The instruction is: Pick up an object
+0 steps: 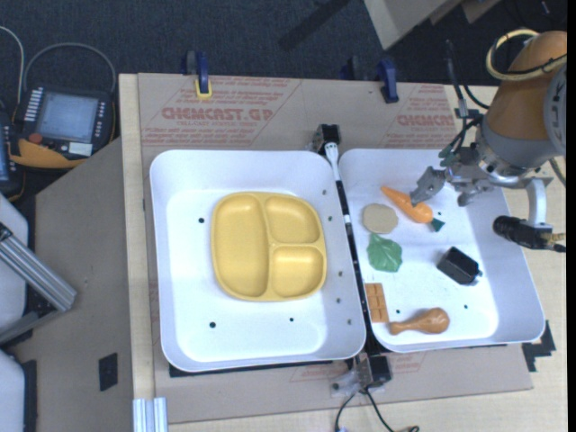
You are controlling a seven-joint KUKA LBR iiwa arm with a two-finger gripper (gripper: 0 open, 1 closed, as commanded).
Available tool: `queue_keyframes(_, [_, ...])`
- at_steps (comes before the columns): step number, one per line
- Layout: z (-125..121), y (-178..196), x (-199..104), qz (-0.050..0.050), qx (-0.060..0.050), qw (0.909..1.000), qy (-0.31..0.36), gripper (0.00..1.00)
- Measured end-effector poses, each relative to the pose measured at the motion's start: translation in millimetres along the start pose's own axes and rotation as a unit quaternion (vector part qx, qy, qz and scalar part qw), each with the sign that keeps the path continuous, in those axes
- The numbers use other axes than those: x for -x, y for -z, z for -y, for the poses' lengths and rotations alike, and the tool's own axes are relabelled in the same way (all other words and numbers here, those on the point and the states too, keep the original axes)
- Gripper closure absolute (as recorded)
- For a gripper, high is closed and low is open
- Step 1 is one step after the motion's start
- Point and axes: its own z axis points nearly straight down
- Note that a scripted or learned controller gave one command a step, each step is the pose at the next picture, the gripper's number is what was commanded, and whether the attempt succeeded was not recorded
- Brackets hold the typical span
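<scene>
I read the pincer (448,185) as spread wide, empty, with the carrot (406,204) just left (long axis slanting down-right).

Grey KUKA arm with orange band (526,88): cut off at right edge; two-finger gripper (450,185): finger state indistinct; small dark-green piece (437,225) by orange toy carrot (406,204): too small to identify.

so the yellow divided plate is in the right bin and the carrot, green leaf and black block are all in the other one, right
Not quite. The camera view shows the yellow divided plate in the left bin. The carrot, green leaf and black block are all in the right bin.
</scene>
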Motion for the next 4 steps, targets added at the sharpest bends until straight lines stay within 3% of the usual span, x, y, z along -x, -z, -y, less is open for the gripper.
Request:
queue_keyframes(1, [0.8,-53.6,-0.6,0.000,0.000,1.0000,0.001,0.00])
queue_keyframes(2, [-0.9,-39.2,-0.1,0.001,0.003,1.0000,0.000,1.00])
queue_keyframes(4, [-2.6,68.5,0.4,0.002,0.007,1.0000,0.001,1.00])
